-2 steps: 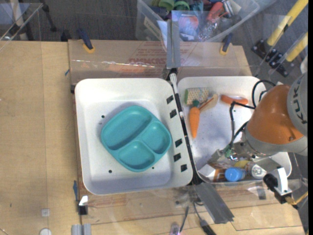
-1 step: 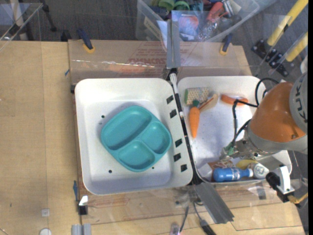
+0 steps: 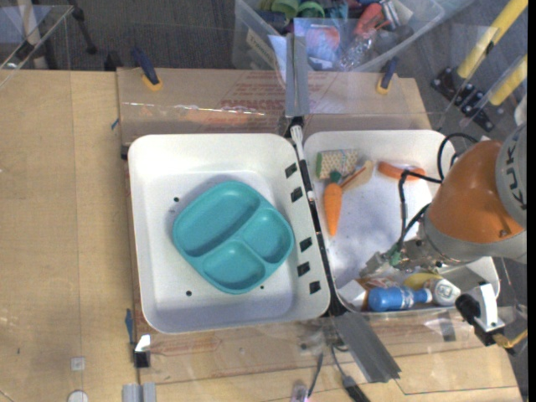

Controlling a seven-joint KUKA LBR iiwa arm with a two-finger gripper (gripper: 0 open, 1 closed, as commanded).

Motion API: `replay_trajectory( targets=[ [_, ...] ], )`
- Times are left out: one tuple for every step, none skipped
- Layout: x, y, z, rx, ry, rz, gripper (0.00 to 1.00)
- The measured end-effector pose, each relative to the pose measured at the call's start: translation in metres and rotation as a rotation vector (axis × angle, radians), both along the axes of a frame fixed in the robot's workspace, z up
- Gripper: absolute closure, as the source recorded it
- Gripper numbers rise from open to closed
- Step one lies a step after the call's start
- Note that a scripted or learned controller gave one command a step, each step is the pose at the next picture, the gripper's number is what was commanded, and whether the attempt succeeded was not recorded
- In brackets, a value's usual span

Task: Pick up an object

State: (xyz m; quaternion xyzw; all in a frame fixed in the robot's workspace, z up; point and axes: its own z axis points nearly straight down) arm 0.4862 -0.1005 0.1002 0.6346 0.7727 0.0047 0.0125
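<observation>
The right bin (image 3: pixel 377 143) holds a toy carrot (image 3: pixel 332 208), a green-patterned pad (image 3: pixel 336 162) with a wooden-handled brush (image 3: pixel 358 176) lying on it, and an orange piece (image 3: pixel 392 171) at the back. A blue bottle with a white cap (image 3: pixel 397 298) lies along the bin's front wall, with a yellow item (image 3: pixel 421 280) just behind it. My gripper (image 3: pixel 388 263) is low in the front of this bin, just above the blue bottle, under the orange-banded wrist (image 3: pixel 473 199). The wrist and cables hide much of what lies beneath it.
A teal divided plate (image 3: pixel 232 235) lies in the left bin (image 3: pixel 155 182). Black clips (image 3: pixel 303 243) line the wall between the bins. A clear tub of toys (image 3: pixel 335 11) stands behind the bins, and yellow-handled tools (image 3: pixel 490 32) are at the back right.
</observation>
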Motion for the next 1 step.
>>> replay_trajectory(
  targets=[
    [0.0646, -0.0108, -0.0101, 0.005, 0.014, 0.057, 0.00]
  ],
)
